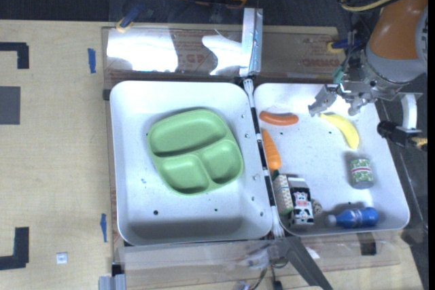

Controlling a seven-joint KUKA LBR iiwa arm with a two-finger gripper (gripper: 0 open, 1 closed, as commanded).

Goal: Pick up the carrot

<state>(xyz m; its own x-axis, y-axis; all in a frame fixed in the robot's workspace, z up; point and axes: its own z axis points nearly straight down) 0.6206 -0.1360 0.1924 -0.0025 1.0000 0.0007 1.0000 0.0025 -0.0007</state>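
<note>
The carrot (271,150) is a slim orange piece lying lengthwise against the left wall of the right bin (397,200), with its green top toward the front. My gripper (339,104) hangs over the back of that bin, right of and behind the carrot and well apart from it. It is open, with one finger (321,104) on the left and the other on the right, and nothing between them. The grey wrist with its orange band (397,27) rises toward the upper right.
An orange-red sausage (279,119) lies just behind the carrot. A banana (344,129) sits right under the gripper. A small can (361,171), a blue bottle (355,217) and a printed carton (299,200) fill the front. The left bin (129,166) holds a green divided plate (196,150).
</note>
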